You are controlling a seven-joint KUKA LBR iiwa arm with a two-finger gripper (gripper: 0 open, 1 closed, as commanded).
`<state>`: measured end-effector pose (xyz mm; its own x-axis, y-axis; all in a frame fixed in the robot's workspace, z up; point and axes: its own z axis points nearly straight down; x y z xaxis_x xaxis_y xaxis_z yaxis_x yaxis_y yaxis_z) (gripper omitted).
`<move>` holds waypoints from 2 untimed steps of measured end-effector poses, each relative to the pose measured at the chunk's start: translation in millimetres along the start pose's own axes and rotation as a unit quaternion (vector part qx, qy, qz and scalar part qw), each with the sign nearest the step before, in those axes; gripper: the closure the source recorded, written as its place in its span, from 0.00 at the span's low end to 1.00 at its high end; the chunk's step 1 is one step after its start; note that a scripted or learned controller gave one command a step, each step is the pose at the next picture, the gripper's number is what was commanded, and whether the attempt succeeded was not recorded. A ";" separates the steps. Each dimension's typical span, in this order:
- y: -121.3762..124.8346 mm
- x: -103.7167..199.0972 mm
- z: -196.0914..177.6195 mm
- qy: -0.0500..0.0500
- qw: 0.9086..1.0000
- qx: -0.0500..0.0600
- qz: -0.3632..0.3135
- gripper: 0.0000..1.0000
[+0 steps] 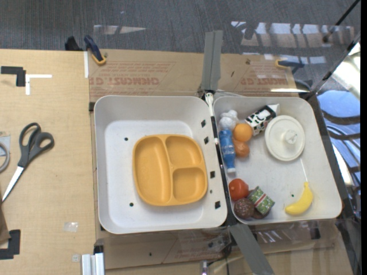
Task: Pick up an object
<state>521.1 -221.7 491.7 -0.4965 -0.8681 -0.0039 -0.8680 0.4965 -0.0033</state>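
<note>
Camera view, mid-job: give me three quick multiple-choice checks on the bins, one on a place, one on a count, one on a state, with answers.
1. Where does the banana lie?
A. In the left bin
B. Near the front right corner of the right bin
C. On the scissors

2. How many compartments has the yellow tray?
A. Two
B. Three
C. Five

3. How do the scissors on the bench lie?
A. Blades shut, flat
B. Standing upright
C. Inside a bin

Answers: 1 B, the banana rests by that bin's near right wall. 2 B, one long section and two smaller ones show. 3 A, they lie flat left of the left bin, blades together.
</note>
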 end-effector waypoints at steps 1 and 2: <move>10.8 6.1 0.7 -0.001 0.968 -0.002 -0.251 1.00; -36.8 -21.3 1.4 -0.001 0.913 -0.002 -0.407 1.00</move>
<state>563.6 -221.4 490.5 0.3135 -0.9496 -0.0037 -0.9496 -0.3134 -0.0030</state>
